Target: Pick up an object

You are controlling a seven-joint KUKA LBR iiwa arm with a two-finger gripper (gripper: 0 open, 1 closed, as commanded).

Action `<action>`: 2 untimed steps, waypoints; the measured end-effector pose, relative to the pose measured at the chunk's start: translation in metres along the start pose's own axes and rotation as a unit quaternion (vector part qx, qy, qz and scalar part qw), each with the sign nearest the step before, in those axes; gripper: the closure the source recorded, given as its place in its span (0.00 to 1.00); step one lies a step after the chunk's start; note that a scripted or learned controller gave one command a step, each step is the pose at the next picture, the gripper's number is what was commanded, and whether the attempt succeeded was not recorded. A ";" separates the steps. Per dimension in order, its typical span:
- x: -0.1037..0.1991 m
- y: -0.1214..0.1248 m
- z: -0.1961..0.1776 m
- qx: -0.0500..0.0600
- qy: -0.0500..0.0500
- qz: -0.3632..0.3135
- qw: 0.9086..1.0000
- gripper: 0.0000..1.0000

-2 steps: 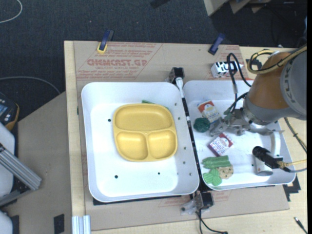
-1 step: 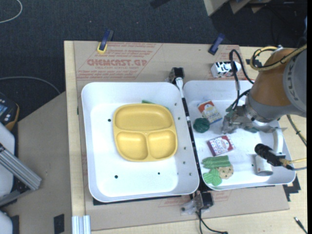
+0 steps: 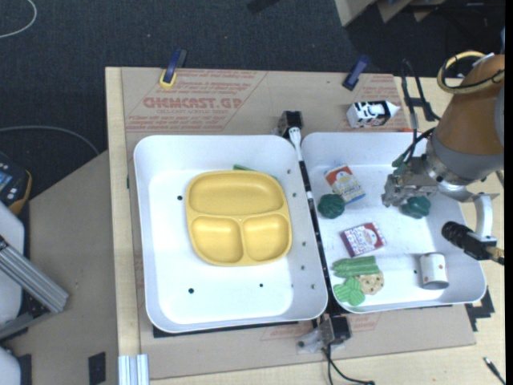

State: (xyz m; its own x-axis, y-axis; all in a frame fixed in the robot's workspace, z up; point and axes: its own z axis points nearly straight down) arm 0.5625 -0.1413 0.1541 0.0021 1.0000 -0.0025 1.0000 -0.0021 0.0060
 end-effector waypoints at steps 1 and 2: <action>0.006 0.001 -0.046 -0.001 0.000 -0.002 1.000 1.00; 0.006 0.003 -0.072 0.000 0.000 -0.002 1.000 1.00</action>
